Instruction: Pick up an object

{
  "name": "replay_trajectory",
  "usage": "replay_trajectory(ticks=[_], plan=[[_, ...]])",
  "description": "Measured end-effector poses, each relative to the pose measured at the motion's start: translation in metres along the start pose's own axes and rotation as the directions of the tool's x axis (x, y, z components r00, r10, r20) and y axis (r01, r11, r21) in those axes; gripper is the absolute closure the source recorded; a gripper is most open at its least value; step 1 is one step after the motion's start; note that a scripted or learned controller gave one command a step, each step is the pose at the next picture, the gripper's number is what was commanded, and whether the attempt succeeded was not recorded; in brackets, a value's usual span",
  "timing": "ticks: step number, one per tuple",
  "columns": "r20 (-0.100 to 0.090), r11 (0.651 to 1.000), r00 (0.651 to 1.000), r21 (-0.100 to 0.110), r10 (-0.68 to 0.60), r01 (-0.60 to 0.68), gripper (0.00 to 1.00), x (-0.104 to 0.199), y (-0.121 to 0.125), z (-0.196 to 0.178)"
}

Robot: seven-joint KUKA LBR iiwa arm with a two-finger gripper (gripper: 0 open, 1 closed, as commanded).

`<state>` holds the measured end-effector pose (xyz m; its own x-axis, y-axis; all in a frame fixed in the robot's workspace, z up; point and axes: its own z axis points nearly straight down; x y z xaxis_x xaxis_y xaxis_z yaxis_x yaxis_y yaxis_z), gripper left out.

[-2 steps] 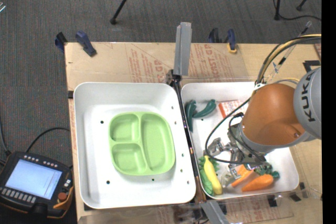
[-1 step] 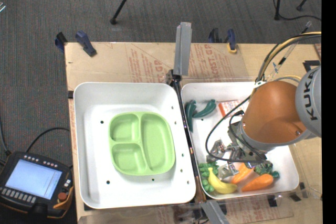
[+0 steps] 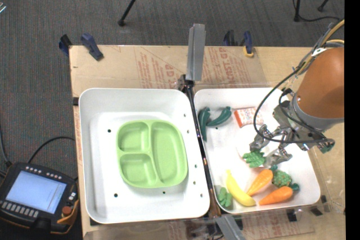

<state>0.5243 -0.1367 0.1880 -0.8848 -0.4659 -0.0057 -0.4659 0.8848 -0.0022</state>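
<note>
The right bin (image 3: 222, 98) holds several toy foods: a dark green pepper-like piece (image 3: 214, 116), a red-orange packet (image 3: 245, 116), a yellow banana (image 3: 239, 189), two orange carrots (image 3: 260, 181) (image 3: 277, 195), a broccoli floret (image 3: 281, 179), a small leafy green piece (image 3: 254, 159) and a green lump (image 3: 225, 197). My gripper (image 3: 270, 149) hangs low over the middle right of this bin, open, with nothing between its fingers. The leafy green piece lies just below its left fingertip (image 3: 260, 143). The carrots and broccoli sit just in front of it.
The left bin (image 3: 93, 121) holds a light green divided plate (image 3: 152, 153). A grey upright post (image 3: 196, 56) stands behind the divider between the bins. Clamps line the back edge of the bench. A teach pendant (image 3: 36, 193) lies on the floor at the left.
</note>
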Motion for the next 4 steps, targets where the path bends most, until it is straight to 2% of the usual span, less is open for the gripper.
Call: replay_trajectory(ticks=[1, 2, 3, 4], plan=[[0.006, 1.0, 1.0, 0.001, 0.028, -0.028, 1.0, -0.067, -0.054, 0.063], [-0.002, 1.0, 1.0, -0.004, 0.03, -0.03, 0.0, -0.064, -0.053, 0.068], [-0.008, 0.993, 0.993, -0.006, 0.117, -0.117, 0.0, -0.022, 0.006, 0.102], [0.001, 0.993, 0.993, -0.001, 0.122, -0.122, 0.0, 0.015, 0.034, 0.099]])
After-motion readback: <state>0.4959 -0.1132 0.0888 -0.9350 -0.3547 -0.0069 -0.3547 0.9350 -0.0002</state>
